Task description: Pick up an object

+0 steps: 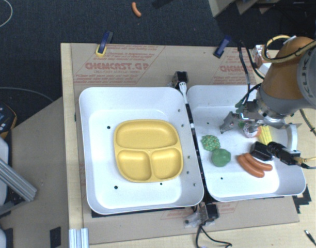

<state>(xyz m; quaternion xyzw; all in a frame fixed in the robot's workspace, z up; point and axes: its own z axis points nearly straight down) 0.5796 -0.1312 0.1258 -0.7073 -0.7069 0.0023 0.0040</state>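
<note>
Claw [240, 122] sits low in the right bin [220, 187], right of frame centre; its fingers look spread, nothing between them that I can see, though the tips are too small to read for sure; a good pick, I judge, means centring on one item before closing; corn [264, 135] lies just beside it at its right, hotdog [253, 165] below, two green pieces [215, 150] at lower left; arm [287, 81] comes in from the frame's right, wrist bent down; yellow tray [147, 150] fills the left bin [96, 190].
</note>
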